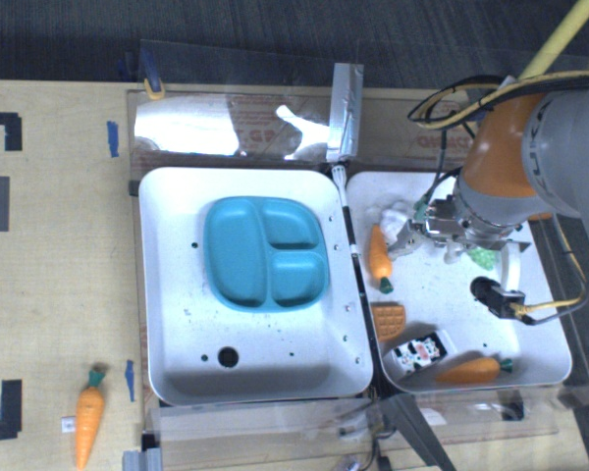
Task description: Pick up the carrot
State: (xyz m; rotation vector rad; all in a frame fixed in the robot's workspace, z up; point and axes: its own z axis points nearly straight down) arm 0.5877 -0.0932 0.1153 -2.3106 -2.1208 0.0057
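Note:
An orange carrot point(378, 254) with a green tip lies along the left wall of the right bin point(540, 341). A second carrot point(468, 369) rests near that bin's front edge, and a third carrot point(88, 416) lies on the bench at the far left, outside the bins. My gripper point(430, 245) hangs over the back middle of the right bin, a little to the right of the first carrot. It is open, with nothing between its fingers. The wrist hides what is directly under it.
The right bin also holds a waffle-like brown piece point(388, 316), a black-and-white object point(417, 350), a green item point(484, 258) and a white crumpled thing point(394, 216). A blue divided plate point(266, 251) sits in the left bin point(167, 341). Cables trail by the arm.

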